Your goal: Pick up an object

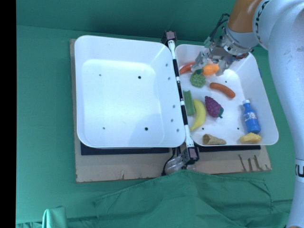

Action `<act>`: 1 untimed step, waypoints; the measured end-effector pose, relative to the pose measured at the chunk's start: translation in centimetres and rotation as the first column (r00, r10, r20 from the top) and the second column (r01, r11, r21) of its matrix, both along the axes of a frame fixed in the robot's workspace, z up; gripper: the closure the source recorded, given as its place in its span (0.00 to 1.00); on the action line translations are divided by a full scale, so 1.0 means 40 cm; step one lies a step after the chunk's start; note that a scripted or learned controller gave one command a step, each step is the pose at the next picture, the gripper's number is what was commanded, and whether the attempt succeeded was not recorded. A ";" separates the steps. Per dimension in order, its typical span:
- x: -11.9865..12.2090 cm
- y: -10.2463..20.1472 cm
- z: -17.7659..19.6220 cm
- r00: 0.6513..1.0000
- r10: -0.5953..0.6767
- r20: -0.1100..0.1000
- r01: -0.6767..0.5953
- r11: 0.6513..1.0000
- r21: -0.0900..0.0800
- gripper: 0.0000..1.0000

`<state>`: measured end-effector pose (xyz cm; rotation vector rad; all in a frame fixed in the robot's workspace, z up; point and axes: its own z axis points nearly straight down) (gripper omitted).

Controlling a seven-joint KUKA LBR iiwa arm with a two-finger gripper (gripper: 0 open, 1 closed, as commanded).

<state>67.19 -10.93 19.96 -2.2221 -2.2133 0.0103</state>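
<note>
The orange toy [210,70] is small, rounded and bright, a carrot-like or pepper-like piece with a smooth plastic look. It lies at the far end of the right bin [266,122], directly under the tool [212,66], and the tool's grey fingers stand on either side of it. Whether they press on it or only straddle it cannot be told, so the grip is uncertain.

The arm [280,27] comes in from the right, its grey body running up that side, then bending over the bin with the orange band [247,4] above the wrist. The wrist tilts downward and leftward, pointing the tool into the bin's far left corner.

Just left of the tool lies a red-orange stick-shaped piece [186,68]. Just nearer the camera than the tool sits a green knobbly ball [197,79], and to that side and slightly right a red sausage [222,90]. Further toward the camera are a green cucumber [188,102], a yellow banana [199,115] and a purple grape bunch [213,106]. Well away, by the bin's near right side, stand a blue bottle [250,117], a yellow wedge [250,137] and a tan cone [213,139].

The left bin [95,51] lies well to the tool's left on the green desk [42,103].
</note>
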 end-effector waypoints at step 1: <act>0.001 -0.002 0.040 1.000 -0.005 0.000 0.005 1.000 0.000 1.00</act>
